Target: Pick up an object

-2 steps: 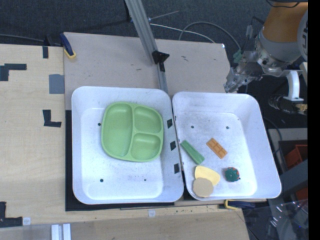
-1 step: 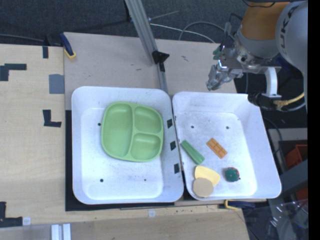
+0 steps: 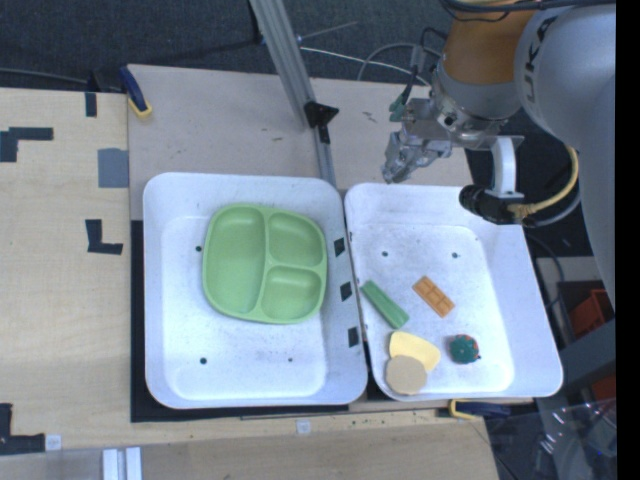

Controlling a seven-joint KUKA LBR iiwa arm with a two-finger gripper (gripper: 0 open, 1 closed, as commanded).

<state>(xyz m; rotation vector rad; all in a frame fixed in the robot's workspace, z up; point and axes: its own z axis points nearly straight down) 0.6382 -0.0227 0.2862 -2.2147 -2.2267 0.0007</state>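
Fingers point down over the far edge of the right bin; we cannot tell whether they are open or closed, too small and blurred, and we see nothing between them. Gripper hangs from the grey arm, which enters from the right, with its orange band above the wrist and black cables looping around it.

Nearest the gripper, inside the right bin, we see five small objects clustered toward the near half, all well apart from the fingers. Orange waffle-like block lies about mid-bin. Green stick lies tilted just left of it, near the bin's left wall. Yellow wedge sits nearer the front, touching or overlapping the tan round disc at the front wall. Small dark green and red piece sits just right of the wedge.

In the left bin we note a light green divided plate with three compartments, lying flat in the far half. Both bins sit side by side on the bench, with a metal pole slanting in from the top behind them.
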